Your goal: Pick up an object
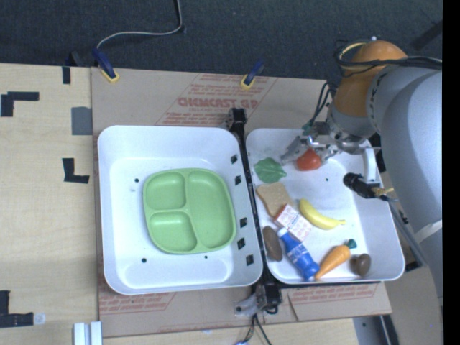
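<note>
My gripper (313, 150) hangs over the back part of the right bin (379, 244), its fingers spread open. A red tomato-like object (309, 162) lies on the bin floor just under and between the fingertips; I cannot tell whether they touch it. Lying in the same bin are a green leafy piece (269, 169), a bread slice (272, 197), a banana (320, 215), a blue bottle (297, 254) with a red-and-white label (295, 221), a carrot (334, 259) and two brown pieces (272, 243) (361, 264).
The left bin (118, 157) holds a green divided plate (190, 210). A black hinge strip (243, 185) runs between the two bins. The grey arm with its orange band (366, 77) covers the right side. Yellow clamps (107, 70) hold the cardboard at the back.
</note>
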Tool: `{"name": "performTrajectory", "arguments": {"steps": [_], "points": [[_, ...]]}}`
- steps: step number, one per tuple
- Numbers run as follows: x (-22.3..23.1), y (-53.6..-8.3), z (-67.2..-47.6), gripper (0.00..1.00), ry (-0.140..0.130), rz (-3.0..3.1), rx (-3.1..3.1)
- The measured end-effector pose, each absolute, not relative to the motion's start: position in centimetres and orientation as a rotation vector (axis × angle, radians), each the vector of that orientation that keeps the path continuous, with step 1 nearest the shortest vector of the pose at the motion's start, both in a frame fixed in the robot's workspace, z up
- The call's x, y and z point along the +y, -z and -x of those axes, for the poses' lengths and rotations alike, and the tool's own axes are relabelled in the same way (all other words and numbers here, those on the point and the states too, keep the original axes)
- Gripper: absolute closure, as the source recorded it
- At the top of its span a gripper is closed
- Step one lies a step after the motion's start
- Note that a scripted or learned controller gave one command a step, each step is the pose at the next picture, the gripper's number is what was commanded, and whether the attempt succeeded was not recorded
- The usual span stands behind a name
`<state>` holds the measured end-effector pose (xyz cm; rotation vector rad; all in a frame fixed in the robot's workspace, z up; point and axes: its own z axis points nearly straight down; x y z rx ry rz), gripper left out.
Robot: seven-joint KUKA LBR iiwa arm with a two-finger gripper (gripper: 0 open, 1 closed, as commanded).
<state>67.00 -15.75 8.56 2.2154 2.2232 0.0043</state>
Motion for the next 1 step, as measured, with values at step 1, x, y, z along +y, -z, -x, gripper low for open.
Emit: {"name": "performTrajectory", "arguments": {"steps": [1], "points": [[-15.9,-9.63,-66.97,1.0,0.001,-2.214,2.222]]}}
